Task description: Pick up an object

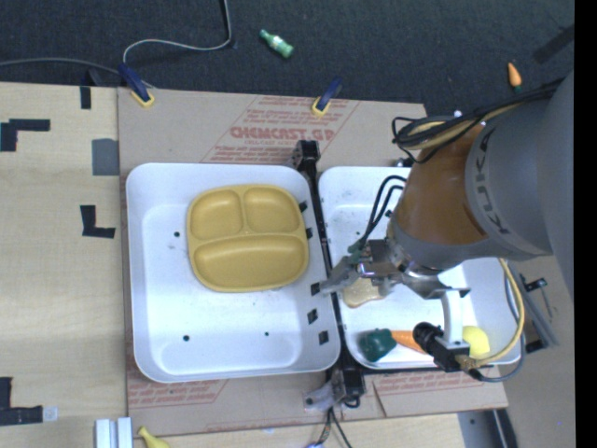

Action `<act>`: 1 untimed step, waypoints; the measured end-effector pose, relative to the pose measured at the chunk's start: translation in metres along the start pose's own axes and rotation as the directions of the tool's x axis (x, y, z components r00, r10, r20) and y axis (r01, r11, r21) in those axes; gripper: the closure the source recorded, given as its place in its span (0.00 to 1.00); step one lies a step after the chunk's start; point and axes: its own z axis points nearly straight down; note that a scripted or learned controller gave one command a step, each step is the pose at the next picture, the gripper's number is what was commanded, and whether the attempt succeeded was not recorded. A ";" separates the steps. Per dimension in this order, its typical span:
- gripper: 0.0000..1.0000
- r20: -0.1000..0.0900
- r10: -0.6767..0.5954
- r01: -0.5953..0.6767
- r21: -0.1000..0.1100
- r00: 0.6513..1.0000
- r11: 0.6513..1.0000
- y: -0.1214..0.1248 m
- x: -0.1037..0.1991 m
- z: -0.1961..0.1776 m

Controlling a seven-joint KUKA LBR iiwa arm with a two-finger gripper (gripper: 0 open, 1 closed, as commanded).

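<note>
Nearest the camera, along the front wall of the right bin, lie a dark green lump, an orange carrot-shaped piece partly covered by a black fitting on the arm, and a yellow rounded object half hidden behind the same hardware and cables; none of their full outlines can be made out. Just above them the gripper hangs low over the right bin, close to the divider between the bins, and a pale tan, bready-looking object sits right at its tip. Whether that object is gripped or merely lying beneath the fingers cannot be told, and how wide the claw stands is also unclear, since the wrist and cabling crowd the spot. The bulky grey arm with its orange-brown band covers most of the right bin's floor and back wall. In the left bin, smooth white plastic with rounded corners, rests a mustard-yellow compartment tray with three sections, lying flat toward the back. Both bins stand on a brown cardboard sheet printed with red lettering, and beyond it on dark carpet lies a small green item, too small to identify.
</note>
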 end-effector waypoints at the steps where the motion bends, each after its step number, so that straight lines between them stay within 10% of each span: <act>1: 0.00 0.000 0.000 0.000 0.000 1.000 1.000 0.000 0.000 0.000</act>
